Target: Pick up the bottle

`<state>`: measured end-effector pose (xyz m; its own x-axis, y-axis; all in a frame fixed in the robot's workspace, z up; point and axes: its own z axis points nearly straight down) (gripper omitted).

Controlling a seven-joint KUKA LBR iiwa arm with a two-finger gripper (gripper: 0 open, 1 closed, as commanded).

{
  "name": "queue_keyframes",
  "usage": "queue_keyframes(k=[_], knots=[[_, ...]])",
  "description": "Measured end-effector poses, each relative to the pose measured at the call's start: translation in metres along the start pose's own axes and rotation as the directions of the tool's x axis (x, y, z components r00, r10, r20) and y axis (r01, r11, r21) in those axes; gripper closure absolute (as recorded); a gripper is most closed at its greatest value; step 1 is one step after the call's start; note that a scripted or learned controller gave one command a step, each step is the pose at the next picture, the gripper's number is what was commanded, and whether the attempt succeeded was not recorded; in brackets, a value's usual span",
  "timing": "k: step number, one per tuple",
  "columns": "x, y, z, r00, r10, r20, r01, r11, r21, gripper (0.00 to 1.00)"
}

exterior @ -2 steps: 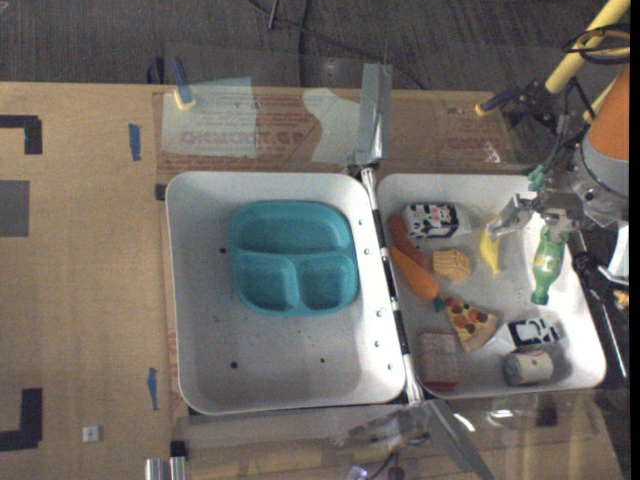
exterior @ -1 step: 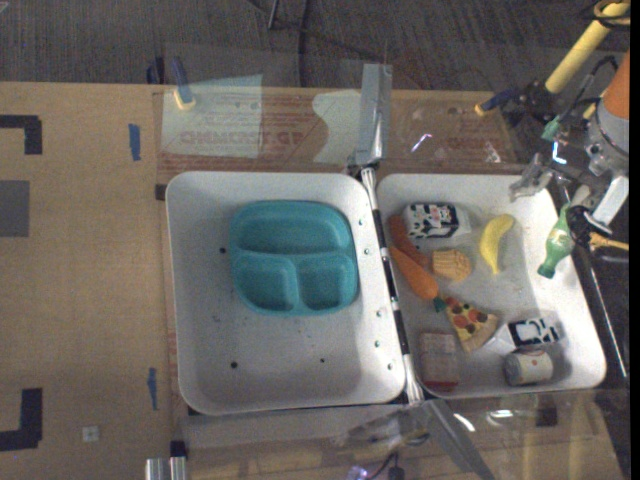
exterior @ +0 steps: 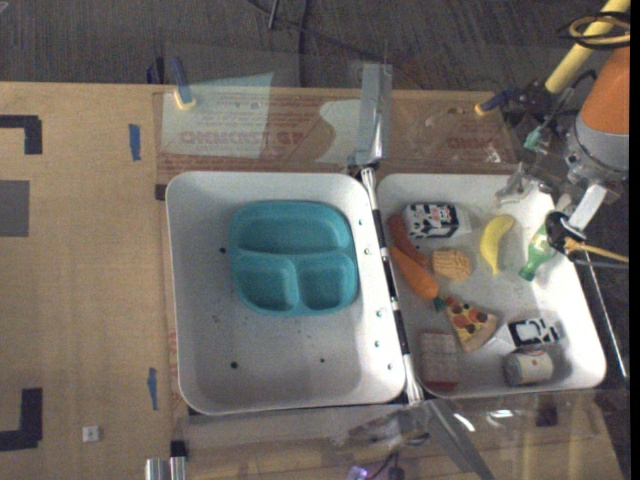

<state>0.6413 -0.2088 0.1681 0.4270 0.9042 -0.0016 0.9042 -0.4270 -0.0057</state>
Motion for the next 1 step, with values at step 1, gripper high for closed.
queue_keyframes(k=[1], knots=[[0.0172, 0.0186, 0.0719, 0.994, 0.112, -0.009, -0.112, 0.994, 0.006, 0.0]])
